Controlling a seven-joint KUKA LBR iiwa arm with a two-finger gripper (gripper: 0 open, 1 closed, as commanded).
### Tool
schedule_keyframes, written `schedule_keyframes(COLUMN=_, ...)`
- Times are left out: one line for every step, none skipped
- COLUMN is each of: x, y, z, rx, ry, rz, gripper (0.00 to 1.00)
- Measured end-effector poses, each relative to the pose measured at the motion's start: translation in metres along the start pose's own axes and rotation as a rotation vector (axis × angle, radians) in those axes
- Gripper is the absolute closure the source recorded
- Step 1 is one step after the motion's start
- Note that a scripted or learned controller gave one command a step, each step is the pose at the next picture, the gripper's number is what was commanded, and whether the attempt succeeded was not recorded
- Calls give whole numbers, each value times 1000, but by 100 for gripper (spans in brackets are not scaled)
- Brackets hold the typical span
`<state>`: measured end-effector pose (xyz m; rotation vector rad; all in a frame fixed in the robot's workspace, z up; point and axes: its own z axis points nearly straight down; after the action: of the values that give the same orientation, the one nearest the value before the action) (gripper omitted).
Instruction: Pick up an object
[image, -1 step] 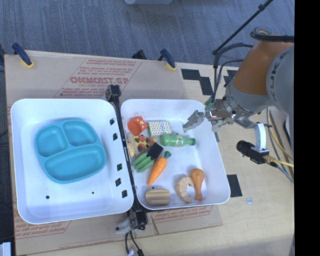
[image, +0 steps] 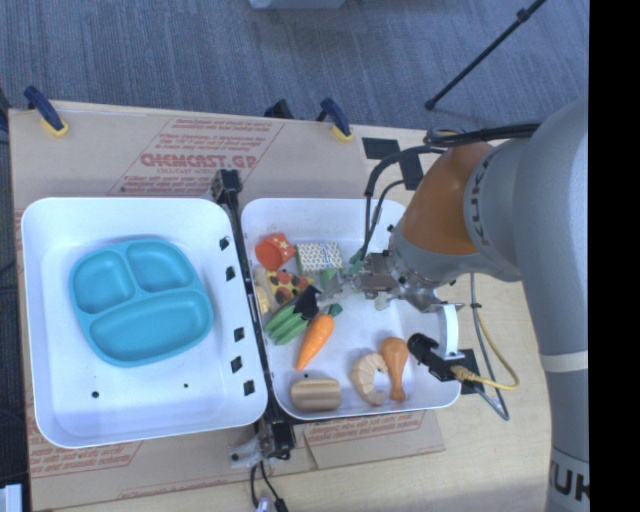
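The grey arm (image: 500, 230) reaches in over the right bin (image: 440, 400), while the left bin (image: 40, 300) carries a blue divided plate (image: 140, 300). The gripper (image: 318, 300) hangs low among crowded toy food, its dark tip seemingly just above the carrot (image: 314, 340) and beside the green beans (image: 285, 325); whether it is spread or closed I cannot tell. Nearby lie a chicken leg (image: 397, 366), a shrimp (image: 368, 378) and a bread roll (image: 315, 393). The carrot looks like the target. The danger is crowding: a closing grip may catch the beans too, or pinch the tapered carrot so it squirts free.
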<state>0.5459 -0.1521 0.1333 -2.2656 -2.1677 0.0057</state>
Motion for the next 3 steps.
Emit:
schedule_keyframes(x=20, y=-7, z=17, rx=-17, ry=-4, rz=-28, gripper=0)
schedule_keyframes(x=49, y=-30, z=42, rx=-2, ry=0, rz=-362, gripper=0)
schedule_keyframes(x=48, y=-30, z=32, rx=-2, ry=-1, rz=-366, gripper=100)
